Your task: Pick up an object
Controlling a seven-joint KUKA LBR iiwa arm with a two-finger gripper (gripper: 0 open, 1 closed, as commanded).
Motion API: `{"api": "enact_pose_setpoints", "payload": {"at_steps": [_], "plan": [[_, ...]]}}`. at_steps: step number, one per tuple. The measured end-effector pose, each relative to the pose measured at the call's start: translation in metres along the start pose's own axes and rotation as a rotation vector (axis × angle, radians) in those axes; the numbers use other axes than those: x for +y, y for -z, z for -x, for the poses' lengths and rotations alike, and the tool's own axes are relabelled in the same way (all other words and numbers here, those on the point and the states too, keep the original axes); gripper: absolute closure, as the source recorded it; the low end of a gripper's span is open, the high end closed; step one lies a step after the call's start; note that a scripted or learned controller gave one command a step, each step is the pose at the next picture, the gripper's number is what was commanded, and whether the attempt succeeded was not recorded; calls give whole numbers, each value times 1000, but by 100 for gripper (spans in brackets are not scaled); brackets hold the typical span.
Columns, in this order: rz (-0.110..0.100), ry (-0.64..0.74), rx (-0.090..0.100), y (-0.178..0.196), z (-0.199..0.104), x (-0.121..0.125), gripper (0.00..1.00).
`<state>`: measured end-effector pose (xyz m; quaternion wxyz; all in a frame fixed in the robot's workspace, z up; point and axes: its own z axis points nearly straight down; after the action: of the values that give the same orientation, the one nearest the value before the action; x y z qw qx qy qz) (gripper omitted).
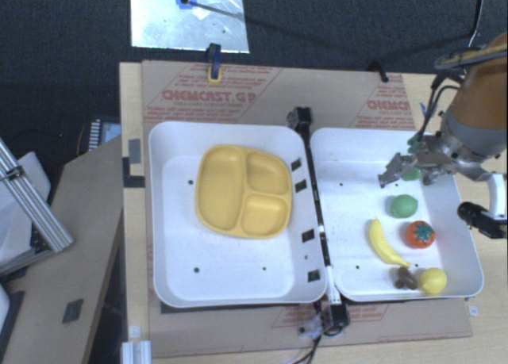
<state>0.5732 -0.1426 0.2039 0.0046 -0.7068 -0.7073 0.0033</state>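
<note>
The right bin (349,196) holds several toy foods. A green ball (403,205) lies near its middle right, with a red tomato (420,234) just below it and a yellow banana (385,244) to the left. A lemon (433,280) and a small brown piece (406,277) sit by the front wall. My gripper (411,175) hangs over the bin's upper right, just above the green ball, with its fingers (392,174) spread apart. A small patch of green (411,170) shows between them; I cannot tell whether it is touched or held.
The left bin (171,220) carries a yellow divided plate (242,190). A black divider with clips (309,196) runs between the bins. The arm (480,109) comes in from the right. A black part (480,220) juts over the right bin's right wall.
</note>
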Motion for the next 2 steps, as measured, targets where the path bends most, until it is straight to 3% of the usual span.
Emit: {"api": "enact_pose_setpoints", "payload": {"at_steps": [1, 2], "plan": [[12, 3, -2, 7, 0, 3, 0], [8, 0, -1, -50, -5, -5, 0]]}}
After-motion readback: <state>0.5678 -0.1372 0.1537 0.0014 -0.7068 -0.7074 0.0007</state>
